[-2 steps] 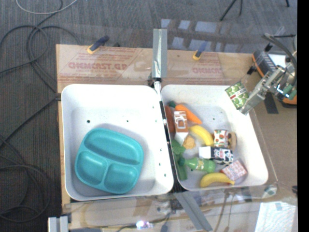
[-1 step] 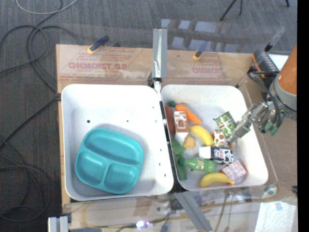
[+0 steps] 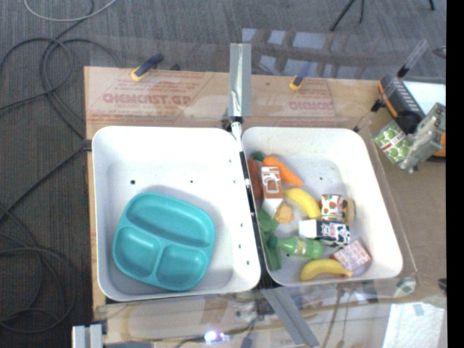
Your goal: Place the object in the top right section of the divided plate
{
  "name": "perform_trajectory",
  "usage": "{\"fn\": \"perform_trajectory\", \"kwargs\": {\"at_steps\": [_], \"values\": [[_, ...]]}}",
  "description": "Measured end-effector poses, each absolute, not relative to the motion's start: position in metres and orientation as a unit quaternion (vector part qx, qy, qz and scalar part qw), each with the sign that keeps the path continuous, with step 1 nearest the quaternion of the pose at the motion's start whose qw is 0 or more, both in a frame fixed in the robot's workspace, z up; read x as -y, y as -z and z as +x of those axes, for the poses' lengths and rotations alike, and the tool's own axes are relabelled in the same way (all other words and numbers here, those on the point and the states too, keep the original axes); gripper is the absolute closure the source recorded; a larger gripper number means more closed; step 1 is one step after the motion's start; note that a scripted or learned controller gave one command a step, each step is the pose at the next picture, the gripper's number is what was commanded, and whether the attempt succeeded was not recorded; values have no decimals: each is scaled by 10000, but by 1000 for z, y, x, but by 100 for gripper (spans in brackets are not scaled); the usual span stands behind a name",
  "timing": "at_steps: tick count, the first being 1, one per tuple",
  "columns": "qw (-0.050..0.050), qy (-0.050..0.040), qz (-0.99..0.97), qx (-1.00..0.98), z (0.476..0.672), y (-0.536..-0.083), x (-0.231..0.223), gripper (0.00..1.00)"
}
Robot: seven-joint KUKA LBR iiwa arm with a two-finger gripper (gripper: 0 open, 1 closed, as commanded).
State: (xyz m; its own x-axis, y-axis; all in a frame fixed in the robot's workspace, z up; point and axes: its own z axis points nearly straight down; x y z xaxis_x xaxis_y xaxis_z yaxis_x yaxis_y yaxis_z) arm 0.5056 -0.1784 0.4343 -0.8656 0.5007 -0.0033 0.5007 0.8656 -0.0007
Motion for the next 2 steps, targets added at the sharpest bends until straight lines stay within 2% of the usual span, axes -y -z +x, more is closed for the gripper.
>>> {"fn": "perform_trajectory", "kwargs": {"at_steps": [1,2], "values": [[1,9,2454,-9694,485,-327,200,100],[7,0,1472,-9891,493,-135,152,100]]}}
